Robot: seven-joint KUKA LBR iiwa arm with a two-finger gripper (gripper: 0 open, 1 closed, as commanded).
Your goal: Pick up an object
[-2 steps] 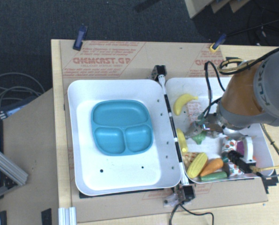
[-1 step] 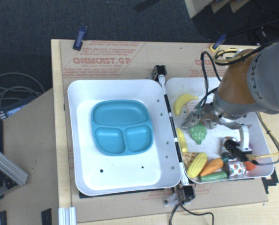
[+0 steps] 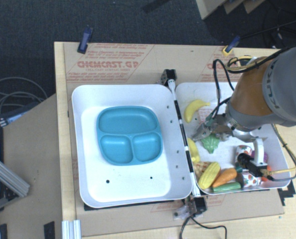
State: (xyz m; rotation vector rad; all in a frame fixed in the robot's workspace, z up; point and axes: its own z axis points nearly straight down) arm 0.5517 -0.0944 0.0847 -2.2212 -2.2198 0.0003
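My gripper [image 3: 209,129] hangs low over the middle of the right bin [image 3: 282,148], reaching in from the right under the orange-banded wrist. A green leafy toy [image 3: 211,144] lies just below it, touching or nearly touching its tip. A yellow banana [image 3: 194,108] lies just up and left of the gripper. Along the bin's front lie a yellow corn cob [image 3: 209,174], an orange carrot [image 3: 225,177] and a dark green vegetable [image 3: 227,187]. I see nothing held.
The left bin [image 3: 83,133] holds a blue divided plate [image 3: 129,134]. A small yellow piece [image 3: 193,151] rests by the wall between the bins. The arm's bulk covers the right bin's back right part.
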